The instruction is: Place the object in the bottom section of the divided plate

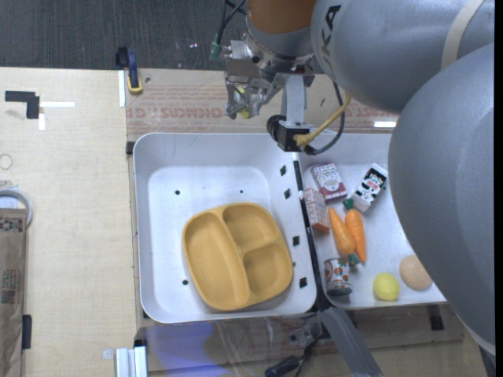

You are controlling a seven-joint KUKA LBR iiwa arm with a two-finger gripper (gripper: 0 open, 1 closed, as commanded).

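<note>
Showing smooth, faintly glossy plastic in the mustard-yellow divided plate (pixel 236 255), matt white plastic in the shallow left bin (pixel 157 210), pale matt wood grain across the bench top (pixel 71 210), and satin grey casing on the arm (pixel 424 45).

One fixed camera above the desk (pixel 63 210), angled downward, both white bins (pixel 149 234) below the tool (pixel 244 108), arm entering from right

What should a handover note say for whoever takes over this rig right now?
Gripper: raised above the far rim of the left bin; nothing seen between its fingers.
Divided plate: in the left bin, all sections bare.
Right bin: two cartons, two carrots, a can, a lemon, an egg-like piece.
Done: nothing placed.
Left: pick the object, set it in the plate's bottom section.
</note>
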